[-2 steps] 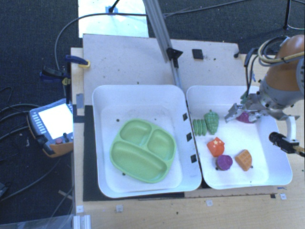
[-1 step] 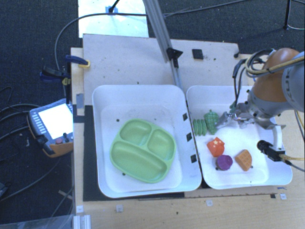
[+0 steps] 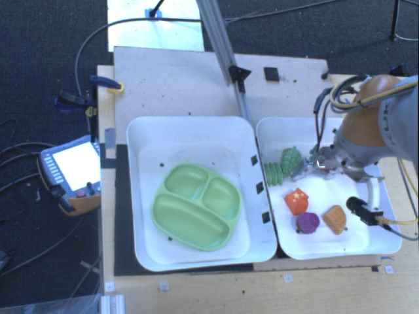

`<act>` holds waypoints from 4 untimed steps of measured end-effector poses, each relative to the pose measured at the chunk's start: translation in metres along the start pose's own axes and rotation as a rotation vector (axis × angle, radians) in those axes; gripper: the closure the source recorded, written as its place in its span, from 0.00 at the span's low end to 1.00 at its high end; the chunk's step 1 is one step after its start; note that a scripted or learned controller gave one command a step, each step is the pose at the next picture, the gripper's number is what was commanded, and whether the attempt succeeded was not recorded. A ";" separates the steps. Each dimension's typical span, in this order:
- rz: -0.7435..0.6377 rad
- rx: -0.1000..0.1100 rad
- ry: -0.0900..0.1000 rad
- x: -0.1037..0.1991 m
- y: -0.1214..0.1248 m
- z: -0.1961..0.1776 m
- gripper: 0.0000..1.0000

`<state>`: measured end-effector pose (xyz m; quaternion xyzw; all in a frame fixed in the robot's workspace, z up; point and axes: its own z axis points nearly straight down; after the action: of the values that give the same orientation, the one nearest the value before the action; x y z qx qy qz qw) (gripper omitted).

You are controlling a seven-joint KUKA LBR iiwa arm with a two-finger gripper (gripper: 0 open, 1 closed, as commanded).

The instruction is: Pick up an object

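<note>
Your gripper [image 3: 306, 167] sits low in the right bin [image 3: 386, 244], pressed up against the green toy [image 3: 283, 165], but you cannot tell from this view how it is set or whether anything is caught in it. Taking that green toy as your landmark: it lies at the right bin's left wall, with the red piece [image 3: 296, 201] just below it, the purple piece [image 3: 308, 222] lower again, and the orange piece [image 3: 334, 219] beside the purple one. Judged light, rigid, slick plastic with ribbed sides, so take it across the narrow ribbed body
</note>
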<state>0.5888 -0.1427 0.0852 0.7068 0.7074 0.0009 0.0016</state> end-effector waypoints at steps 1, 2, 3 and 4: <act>-0.001 -0.007 -0.001 0.000 0.002 -0.014 1.00; -0.003 -0.003 -0.001 -0.004 0.007 -0.077 1.00; -0.004 -0.002 0.000 -0.007 0.007 -0.121 1.00; -0.005 -0.004 -0.001 -0.008 0.008 -0.173 1.00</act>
<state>0.5967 -0.1501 0.2580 0.7051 0.7091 0.0020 0.0031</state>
